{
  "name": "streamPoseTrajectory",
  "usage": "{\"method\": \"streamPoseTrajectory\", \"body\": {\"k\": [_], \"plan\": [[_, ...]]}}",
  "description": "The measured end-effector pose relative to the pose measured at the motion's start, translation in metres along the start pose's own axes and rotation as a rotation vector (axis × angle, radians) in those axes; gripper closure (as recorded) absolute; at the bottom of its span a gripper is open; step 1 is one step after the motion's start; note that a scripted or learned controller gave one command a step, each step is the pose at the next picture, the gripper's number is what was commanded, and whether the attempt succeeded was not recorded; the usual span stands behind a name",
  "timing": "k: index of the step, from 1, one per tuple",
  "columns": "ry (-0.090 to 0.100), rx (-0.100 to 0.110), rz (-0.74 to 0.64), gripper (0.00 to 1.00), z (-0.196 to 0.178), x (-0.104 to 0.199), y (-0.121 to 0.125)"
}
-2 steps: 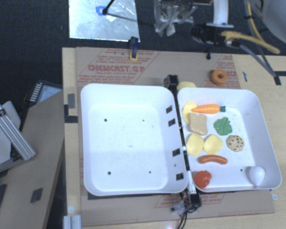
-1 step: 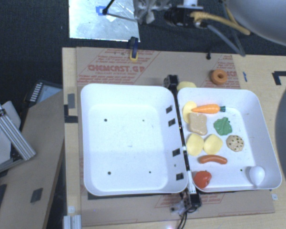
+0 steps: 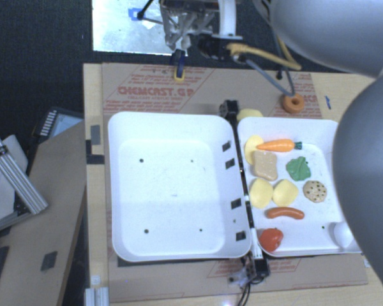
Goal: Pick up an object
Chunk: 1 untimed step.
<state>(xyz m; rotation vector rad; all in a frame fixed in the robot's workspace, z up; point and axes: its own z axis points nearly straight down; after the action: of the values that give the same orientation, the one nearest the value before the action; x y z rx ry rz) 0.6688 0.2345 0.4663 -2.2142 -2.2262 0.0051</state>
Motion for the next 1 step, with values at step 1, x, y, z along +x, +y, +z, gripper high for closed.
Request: {"method": "streamPoseTrajectory", "body": {"k": [1], "plan": [[0.001, -0.004, 0.004, 1.0, 0.0229, -0.0007, -0.0003]]}}
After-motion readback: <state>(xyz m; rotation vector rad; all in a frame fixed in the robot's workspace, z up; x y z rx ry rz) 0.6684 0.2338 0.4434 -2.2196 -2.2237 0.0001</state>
